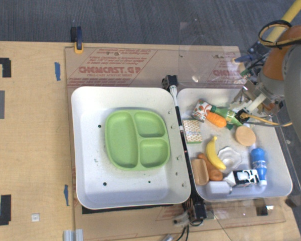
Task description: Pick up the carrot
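- Pincer hangs over the far side of the right bin; I cannot tell whether it is released or clenched.
- Carrot lies just beside it, green top towards the pincer, near a small carton.
- I judge it light, stiff and smooth, so likely to slip.
- Best hold: across the orange middle, not the green top.
- Banana lies near.

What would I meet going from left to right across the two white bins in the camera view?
Green divided plastic plate → small checkered paper packet → orange carrot → round tan disc. The yellow banana shares the carrot's left-to-right span, so it is left out.
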Tool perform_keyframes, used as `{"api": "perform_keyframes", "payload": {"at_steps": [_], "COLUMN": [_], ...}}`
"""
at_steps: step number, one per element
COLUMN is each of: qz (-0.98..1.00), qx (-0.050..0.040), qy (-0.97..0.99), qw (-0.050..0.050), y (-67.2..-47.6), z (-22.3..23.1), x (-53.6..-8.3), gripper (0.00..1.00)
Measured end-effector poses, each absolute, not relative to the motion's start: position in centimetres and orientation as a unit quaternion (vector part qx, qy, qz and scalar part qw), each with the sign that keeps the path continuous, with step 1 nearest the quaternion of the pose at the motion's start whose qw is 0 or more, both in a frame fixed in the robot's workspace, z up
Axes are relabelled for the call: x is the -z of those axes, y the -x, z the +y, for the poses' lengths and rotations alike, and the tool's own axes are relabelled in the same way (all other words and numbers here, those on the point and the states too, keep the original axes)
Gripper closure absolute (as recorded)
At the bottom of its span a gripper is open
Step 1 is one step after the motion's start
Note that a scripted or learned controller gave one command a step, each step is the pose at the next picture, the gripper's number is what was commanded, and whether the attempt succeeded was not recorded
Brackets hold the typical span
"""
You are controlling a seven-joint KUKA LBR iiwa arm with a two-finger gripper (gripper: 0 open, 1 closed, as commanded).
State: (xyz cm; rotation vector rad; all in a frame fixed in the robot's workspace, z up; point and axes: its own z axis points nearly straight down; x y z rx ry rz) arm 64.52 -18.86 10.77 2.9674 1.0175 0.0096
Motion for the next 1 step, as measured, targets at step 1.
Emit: {"api": "perform_keyframes", "payload": {"at_steps": [1], "qz": [0.194], "qx": [0.0006], "qy": [-0.981], "qw": [0.000], "y": [-59.12], "z": [-15.10], "x": [-8.78], "gripper": [0.00]}}
